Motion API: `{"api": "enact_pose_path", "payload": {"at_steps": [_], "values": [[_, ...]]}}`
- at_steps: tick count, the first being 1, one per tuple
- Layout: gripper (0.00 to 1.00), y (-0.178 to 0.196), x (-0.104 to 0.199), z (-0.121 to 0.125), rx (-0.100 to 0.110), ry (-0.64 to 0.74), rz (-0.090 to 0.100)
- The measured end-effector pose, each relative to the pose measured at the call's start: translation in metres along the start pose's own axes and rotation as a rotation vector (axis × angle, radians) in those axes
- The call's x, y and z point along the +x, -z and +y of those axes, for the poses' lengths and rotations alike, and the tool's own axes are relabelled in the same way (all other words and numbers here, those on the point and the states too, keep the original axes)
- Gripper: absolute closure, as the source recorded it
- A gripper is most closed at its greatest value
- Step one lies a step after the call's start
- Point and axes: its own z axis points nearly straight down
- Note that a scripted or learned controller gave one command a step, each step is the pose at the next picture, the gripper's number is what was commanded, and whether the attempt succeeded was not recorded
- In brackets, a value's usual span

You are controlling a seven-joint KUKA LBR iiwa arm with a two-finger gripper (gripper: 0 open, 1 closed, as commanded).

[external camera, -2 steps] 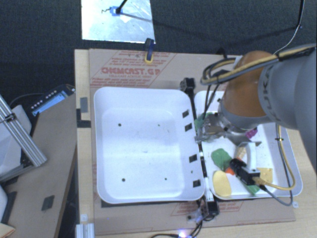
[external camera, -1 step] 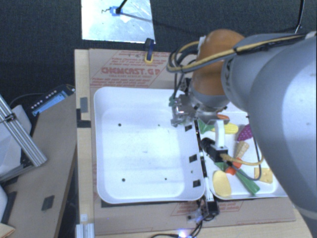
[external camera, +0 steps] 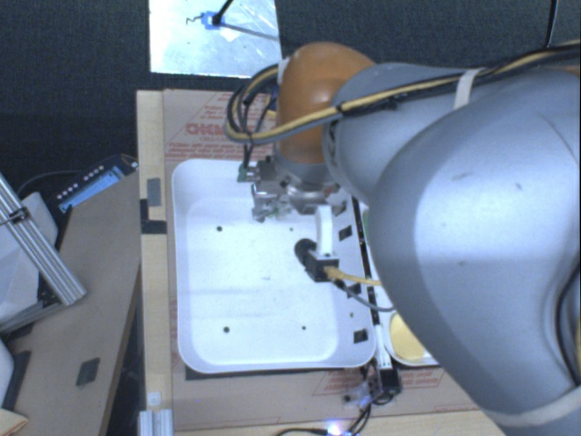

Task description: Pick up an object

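Red printing runs across the cardboard sheet [external camera: 195, 121] under the bins, but the letters above the left bin are cut off and blurred, too unclear to read. The grey arm [external camera: 454, 207] sweeps in from the right, its orange band [external camera: 318, 84] above the wrist, and covers most of the right bin [external camera: 408, 345], where a patch of yellow shows at the near corner. The gripper [external camera: 268, 198] hangs over the far part of the left bin [external camera: 209, 334]; whether it is released or clenched cannot be told. No pickable object can be made out, so its place and heading cannot be told.
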Motion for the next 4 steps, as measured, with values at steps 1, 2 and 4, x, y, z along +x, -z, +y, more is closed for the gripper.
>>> {"api": "enact_pose_path", "payload": {"at_steps": [1, 2, 4], "values": [[1.00, -0.026, 0.065, 0.057, 0.015, -0.005, -0.003], [1.00, -0.081, 0.061, -0.009, 0.011, -0.012, -0.006], [1.00, -0.041, 0.043, -0.092, 0.006, -0.008, -0.003]]}}
